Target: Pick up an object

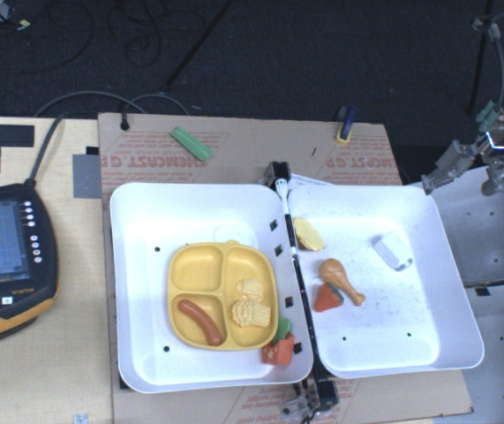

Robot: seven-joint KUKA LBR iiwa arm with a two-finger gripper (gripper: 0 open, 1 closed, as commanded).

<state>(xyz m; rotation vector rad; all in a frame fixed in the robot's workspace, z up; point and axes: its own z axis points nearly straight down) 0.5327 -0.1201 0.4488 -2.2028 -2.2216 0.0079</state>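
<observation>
I'm eyeing the toy drumstick [341, 280] near the middle of the right bin [446, 325], close to the divider edge. It looks like light, hard plastic, probably slick; I'd pinch across the narrow shaft rather than the bulbous end. A red piece [327, 299] touches it below, and a yellow piece [308, 234] lies toward the bin's far-left corner. At the surface's far-right corner I see the arm's metal parts [463, 162]; whether the hand is released or clenched, I cannot tell.
</observation>
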